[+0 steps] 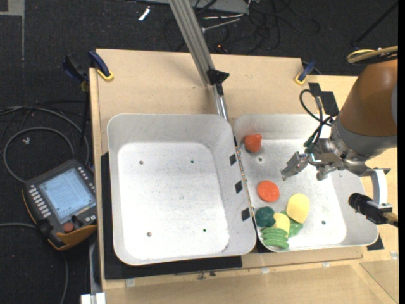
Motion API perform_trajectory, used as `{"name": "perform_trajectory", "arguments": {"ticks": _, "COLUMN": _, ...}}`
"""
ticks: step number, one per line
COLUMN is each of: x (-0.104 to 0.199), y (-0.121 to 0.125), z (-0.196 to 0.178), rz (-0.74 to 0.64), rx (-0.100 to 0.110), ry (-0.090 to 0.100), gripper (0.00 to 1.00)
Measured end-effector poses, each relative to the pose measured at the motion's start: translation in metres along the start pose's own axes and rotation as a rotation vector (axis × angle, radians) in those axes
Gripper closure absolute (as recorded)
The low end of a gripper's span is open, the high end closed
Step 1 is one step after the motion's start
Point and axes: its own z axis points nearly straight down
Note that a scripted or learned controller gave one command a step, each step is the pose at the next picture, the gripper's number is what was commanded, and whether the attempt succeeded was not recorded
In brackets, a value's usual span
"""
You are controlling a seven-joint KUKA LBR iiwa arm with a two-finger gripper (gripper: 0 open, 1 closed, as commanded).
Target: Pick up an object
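You can see the wooden bench filling the middle of the picture, with two white bins on it. The left bin takes up the middle left, and the right bin sits touching it on the middle right. The grey and orange arm comes in from the right edge. Its gripper hangs over the right bin, and its two fingers are spread apart with nothing between them. Now look at the small toys in the right bin. A yellow lemon-shaped toy lies near the bottom, below the gripper. A flat orange round toy lies just left of it. A small red-orange toy sits near the top left of that bin. Some green toys are bunched in the bottom left corner, touching a yellow piece.
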Motion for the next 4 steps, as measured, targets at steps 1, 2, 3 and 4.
{"name": "perform_trajectory", "arguments": {"ticks": 1, "x": 0.0, "y": 0.001, "z": -0.002, "rz": 0.002, "rx": -0.004, "ry": -0.001, "gripper": 0.0}}
{"name": "perform_trajectory", "arguments": {"ticks": 2, "x": -0.009, "y": -0.003, "z": 0.056, "rz": 0.004, "rx": 0.001, "ry": 0.0, "gripper": 0.0}}
{"name": "perform_trajectory", "arguments": {"ticks": 3, "x": -0.017, "y": -0.002, "z": 0.114, "rz": 0.004, "rx": -0.008, "ry": -0.004, "gripper": 0.0}}
{"name": "perform_trajectory", "arguments": {"ticks": 4, "x": -0.018, "y": 0.0, "z": 0.113, "rz": 0.003, "rx": -0.011, "ry": -0.002, "gripper": 0.0}}
